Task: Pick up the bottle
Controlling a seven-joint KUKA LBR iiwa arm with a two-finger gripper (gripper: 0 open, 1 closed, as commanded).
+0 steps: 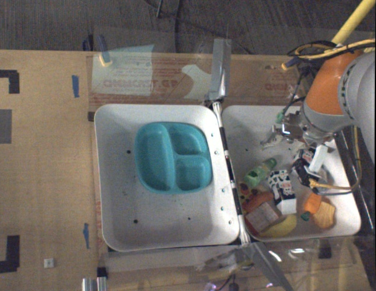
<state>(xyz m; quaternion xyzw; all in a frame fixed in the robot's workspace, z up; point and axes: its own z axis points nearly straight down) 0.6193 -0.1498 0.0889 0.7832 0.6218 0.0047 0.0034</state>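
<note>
Camera view: the claw (283,132) hangs over the right bin (242,121), near its far edge; whether it is clenched or released I cannot tell. The green bottle (259,174) lies tilted near that bin's left wall, apart from the claw, beside a cow-patterned carton (283,188). A teal divided plate (174,156) sits in the left bin (115,217).
</note>
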